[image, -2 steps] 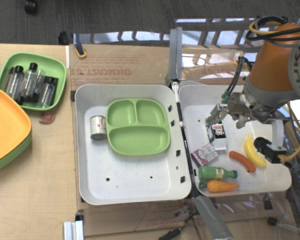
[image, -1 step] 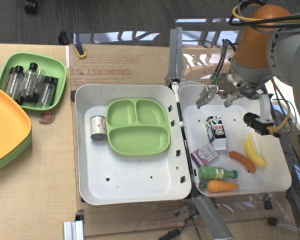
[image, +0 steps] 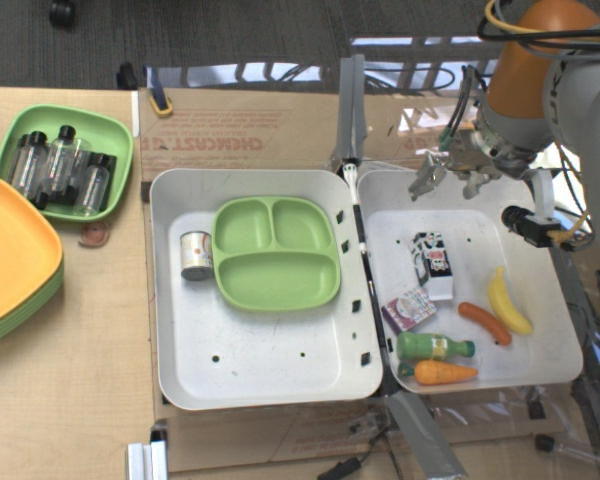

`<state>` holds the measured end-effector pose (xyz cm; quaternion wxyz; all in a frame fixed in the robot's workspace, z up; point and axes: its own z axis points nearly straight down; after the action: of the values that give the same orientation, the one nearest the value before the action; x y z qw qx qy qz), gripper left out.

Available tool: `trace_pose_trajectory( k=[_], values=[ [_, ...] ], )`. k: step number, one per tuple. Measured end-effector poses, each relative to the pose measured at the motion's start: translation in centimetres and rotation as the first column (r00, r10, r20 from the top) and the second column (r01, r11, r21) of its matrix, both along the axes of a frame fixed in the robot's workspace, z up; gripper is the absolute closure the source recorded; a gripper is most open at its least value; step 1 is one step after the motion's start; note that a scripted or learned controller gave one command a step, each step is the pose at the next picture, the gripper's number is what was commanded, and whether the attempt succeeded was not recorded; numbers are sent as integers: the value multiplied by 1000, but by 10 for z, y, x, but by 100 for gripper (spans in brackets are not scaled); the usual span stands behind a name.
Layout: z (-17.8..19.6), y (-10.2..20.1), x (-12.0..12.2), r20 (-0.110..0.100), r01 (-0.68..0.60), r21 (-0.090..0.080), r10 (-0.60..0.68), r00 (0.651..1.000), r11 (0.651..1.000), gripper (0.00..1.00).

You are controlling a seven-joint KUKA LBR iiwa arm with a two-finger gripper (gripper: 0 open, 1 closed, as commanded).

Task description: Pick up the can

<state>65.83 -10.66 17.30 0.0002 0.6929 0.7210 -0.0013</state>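
My arm [image: 555,63] reaches in from the right, orange band above the wrist, bent down and leftward, and my jaws hang spread apart at its end, nothing between the two fingers [image: 426,180], tips pointing down.

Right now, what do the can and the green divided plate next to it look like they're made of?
The can looks like metal: a dull silvery end and a paler band, perhaps a label, around its side. The green divided plate looks like moulded plastic, matte and evenly coloured with soft rounded ridges. Both are judged by appearance only.
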Motion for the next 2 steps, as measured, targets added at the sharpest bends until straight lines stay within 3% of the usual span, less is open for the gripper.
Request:
trace_pose_trajectory(
  k=[1, 2],
  values=[
    [-34, -61, -28, 0, 41, 1, -41, 999, 999, 0],
    [-25, -61, -28, 0, 37, -1, -37, 999, 999, 100]
  ],
)
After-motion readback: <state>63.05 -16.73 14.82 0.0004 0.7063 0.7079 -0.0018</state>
